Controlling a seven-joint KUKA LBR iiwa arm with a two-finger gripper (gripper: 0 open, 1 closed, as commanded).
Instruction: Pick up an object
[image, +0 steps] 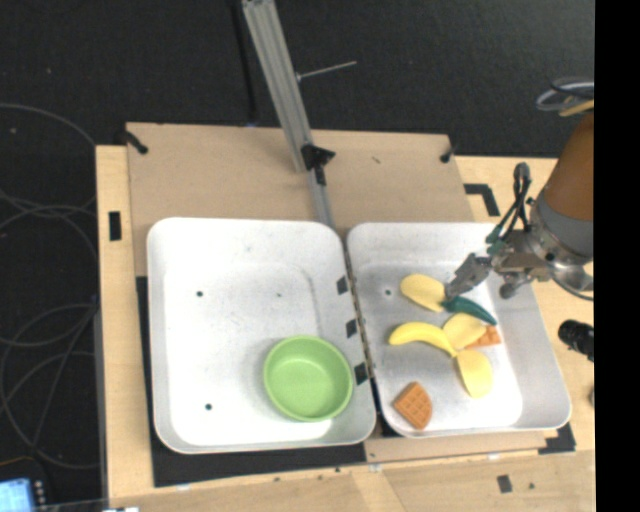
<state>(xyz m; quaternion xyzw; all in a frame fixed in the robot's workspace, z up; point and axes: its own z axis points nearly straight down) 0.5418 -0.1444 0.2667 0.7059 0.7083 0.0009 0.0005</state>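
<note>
My gripper (487, 283) hangs over the right bin (400, 245), near its right side, open with nothing between its fingers. Just under its left finger (465, 273) lies a teal piece (471, 308). Around it are a yellow lump (423, 292), a banana (419, 336), two more yellow pieces (462, 328) (476, 373) and a small orange bit (488, 338). A brown waffle-like piece (412, 404) sits near the bin's front edge. A green bowl (308, 376) stands in the left bin (220, 270), at its front right.
A metal pole (285, 90) rises at a slant behind the seam between the bins. The arm's body with its orange band (575, 180) stands over the right bin's right rim. Cables lie on the dark floor at left.
</note>
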